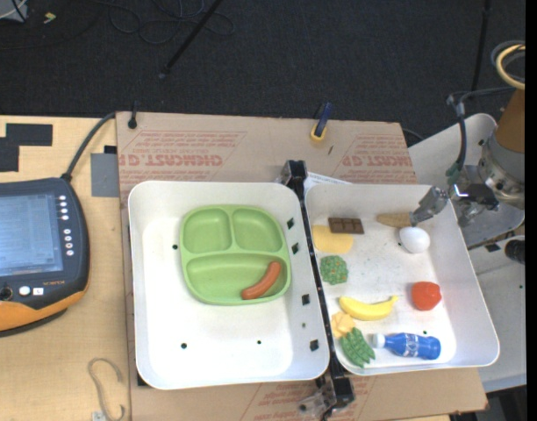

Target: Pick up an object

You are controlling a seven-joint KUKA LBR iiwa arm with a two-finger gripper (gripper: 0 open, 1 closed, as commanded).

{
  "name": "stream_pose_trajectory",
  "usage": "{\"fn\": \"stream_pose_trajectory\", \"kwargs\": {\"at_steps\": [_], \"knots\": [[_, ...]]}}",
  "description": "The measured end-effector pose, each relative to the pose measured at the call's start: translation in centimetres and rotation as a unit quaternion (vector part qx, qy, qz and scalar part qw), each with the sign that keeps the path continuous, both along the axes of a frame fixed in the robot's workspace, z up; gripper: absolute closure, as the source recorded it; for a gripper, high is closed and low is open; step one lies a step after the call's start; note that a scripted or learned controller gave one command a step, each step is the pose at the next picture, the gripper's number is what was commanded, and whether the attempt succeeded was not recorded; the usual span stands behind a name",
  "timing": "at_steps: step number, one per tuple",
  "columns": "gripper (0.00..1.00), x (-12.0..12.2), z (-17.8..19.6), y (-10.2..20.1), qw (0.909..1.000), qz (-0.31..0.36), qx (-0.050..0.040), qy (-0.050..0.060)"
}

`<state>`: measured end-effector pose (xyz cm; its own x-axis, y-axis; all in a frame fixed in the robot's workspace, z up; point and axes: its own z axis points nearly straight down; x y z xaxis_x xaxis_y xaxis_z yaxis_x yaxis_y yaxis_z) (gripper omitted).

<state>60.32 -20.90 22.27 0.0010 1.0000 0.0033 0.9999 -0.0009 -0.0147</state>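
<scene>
My gripper (446, 210) hangs over the far right edge of the right bin (466, 270), open, with nothing between its fingers. Its left finger (428, 206) points down at a white egg (415, 239) just below it. In the same bin lie a tan wedge (393, 220), a brown chocolate bar (346, 226), a yellow cheese block (332, 240), a green broccoli (333, 270), a red tomato (426, 296), a banana (368, 306), a blue bottle (411, 346) and a green vegetable (357, 347).
The left bin (154, 323) holds a green divided plate (229, 235) with a red sausage (261, 280) in its front compartment. A teach pendant (32, 244) lies at the bench's left. A blue and yellow clamp (320, 123) sits behind the bins.
</scene>
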Motion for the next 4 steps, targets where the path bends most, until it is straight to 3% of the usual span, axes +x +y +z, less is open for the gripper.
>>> {"fn": "stream_pose_trajectory", "kwargs": {"at_steps": [1, 4], "knots": [[0.0, 0.3, 0.8, 0.0, 1.0, 0.001, -0.0017, -0.007], [0.0, -0.4, -13.7, 1.8, 1.0, 0.002, -0.0006, -0.005]]}}
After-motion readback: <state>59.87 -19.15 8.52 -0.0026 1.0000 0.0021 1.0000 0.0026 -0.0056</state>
